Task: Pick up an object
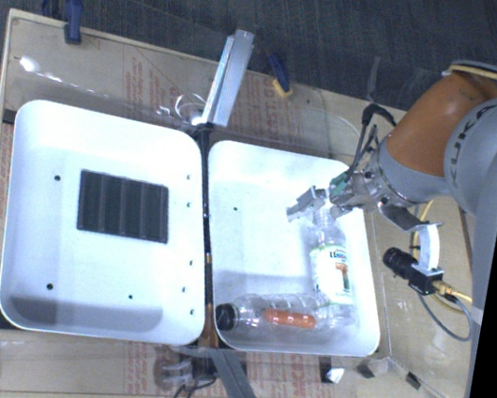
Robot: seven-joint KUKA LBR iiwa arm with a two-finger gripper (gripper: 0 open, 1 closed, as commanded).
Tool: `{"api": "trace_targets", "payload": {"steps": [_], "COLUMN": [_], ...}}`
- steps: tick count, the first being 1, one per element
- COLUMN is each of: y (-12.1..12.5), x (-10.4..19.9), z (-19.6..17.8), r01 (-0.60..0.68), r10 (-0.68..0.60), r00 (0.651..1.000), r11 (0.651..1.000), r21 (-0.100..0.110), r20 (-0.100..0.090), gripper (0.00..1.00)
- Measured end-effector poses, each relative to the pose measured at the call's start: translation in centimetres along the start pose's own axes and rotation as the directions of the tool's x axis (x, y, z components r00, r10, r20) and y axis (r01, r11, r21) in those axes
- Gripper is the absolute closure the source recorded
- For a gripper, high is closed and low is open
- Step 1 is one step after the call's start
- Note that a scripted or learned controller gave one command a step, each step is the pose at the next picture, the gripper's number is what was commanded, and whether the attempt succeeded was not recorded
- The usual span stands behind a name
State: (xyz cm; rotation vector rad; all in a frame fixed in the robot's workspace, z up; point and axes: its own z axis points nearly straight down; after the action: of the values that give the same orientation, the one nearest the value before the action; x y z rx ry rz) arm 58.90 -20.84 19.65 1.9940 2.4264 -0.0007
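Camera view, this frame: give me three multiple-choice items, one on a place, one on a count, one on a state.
1. Where does the dark ribbed panel lie?
A. In the left bin
B. In the right bin
C. On the floor

2. How many clear plastic bottles lie in the right bin?
A. None
B. Two
C. Five

3. How is the black-capped bottle posed?
A. Standing upright
B. Lying on its side
C. Hanging from the end effector

Answers:
1. A: the dark ribbed panel sits in the middle of the left bin.
2. B: one clear bottle lies below the end effector, the black-capped bottle along the near wall of the right bin.
3. B: it lies lengthwise on the bin floor.
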Motion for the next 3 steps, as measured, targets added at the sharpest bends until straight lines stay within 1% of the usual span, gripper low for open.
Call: {"api": "trace_targets", "payload": {"steps": [1,2,3], "y": [-0.2,0.8,4.0], "x": [0.0,-0.3,-0.8], "z": [-0.7,-1.1,1.8], "r01": [0.029,0.049,0.104], "r10": [-0.029,-0.049,-0.104], "r00": [1.0,0.999,0.995], "r11": [1.0,0.999,0.995], "r21": [0.0,-0.001,0.0], "r20": [0.001,0.001,0.0], "gripper": [0.0,0.0,0.0]}}
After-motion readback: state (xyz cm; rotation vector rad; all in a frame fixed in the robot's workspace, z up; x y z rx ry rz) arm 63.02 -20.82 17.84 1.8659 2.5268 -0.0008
